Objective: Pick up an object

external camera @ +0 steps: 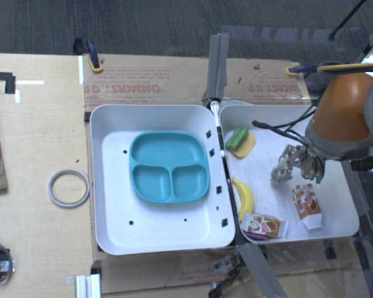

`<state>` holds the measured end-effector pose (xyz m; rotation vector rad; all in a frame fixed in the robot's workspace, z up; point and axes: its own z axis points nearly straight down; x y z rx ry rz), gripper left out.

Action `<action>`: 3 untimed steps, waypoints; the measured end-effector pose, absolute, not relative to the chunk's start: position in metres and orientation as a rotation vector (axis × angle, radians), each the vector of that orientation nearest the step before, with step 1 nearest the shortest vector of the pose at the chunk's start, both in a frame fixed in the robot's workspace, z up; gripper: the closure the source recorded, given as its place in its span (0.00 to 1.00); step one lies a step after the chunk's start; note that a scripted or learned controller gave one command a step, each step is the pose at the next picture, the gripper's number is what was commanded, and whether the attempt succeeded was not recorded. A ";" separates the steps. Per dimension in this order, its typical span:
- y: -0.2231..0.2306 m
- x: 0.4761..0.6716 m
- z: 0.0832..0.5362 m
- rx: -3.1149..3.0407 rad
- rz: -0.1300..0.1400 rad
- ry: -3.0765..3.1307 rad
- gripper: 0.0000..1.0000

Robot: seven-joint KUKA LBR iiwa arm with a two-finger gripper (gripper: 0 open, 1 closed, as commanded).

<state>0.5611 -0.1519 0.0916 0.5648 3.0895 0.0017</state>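
Wooden bench [37,141] seen from above, bearing two shallow white bins side by side. The left bin [105,185] and the right bin [342,222] met along a common edge near the middle of the view. A sheet of printed cardboard [143,82] lay beneath their far rims. A roll of tape [69,187] rested flat on the bare wood, left of the left bin and apart from it.
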 end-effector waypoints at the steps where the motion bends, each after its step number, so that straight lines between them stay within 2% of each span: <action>1: -0.152 0.562 0.101 0.567 0.003 3.087 1.00; 2: -0.222 0.566 0.102 0.599 0.000 3.080 1.00; 3: -0.211 0.562 0.092 -0.010 0.002 3.139 1.00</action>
